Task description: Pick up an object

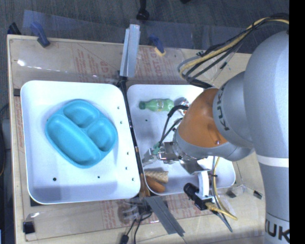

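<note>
Grey two-finger gripper (155,155), finger state I cannot tell, hangs in the right white bin (137,136), green plastic bottle (156,105) at twelve o'clock.

A robotics lab, by the look of it. A large grey industrial arm (264,105) with loose yellow and black cables (218,55) reaches over a bench (66,60) covered in clear taped-down sheeting. Left of the claw (155,155) sit two white bins (35,187), over dark office carpet (66,4) beyond.
</note>
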Controlling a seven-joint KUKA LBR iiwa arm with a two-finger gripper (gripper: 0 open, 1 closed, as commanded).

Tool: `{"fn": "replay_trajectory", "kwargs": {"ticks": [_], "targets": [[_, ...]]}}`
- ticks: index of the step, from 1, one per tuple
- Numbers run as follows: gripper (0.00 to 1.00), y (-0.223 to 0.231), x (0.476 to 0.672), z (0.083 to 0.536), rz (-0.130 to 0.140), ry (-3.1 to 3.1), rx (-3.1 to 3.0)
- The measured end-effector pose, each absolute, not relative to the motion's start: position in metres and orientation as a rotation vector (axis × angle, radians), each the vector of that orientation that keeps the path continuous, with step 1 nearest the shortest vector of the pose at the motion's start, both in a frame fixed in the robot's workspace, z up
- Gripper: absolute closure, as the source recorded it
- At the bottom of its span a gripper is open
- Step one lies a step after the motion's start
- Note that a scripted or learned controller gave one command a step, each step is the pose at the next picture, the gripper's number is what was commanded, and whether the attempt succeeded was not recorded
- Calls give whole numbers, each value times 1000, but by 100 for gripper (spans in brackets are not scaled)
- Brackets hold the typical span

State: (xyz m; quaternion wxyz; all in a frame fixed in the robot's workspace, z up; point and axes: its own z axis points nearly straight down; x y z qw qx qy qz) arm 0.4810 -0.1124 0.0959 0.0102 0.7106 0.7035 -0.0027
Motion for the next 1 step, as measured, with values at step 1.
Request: {"fn": "replay_trajectory", "kwargs": {"ticks": [1], "targets": [[0, -116, 529, 93, -5, 2213, 2219]]}}
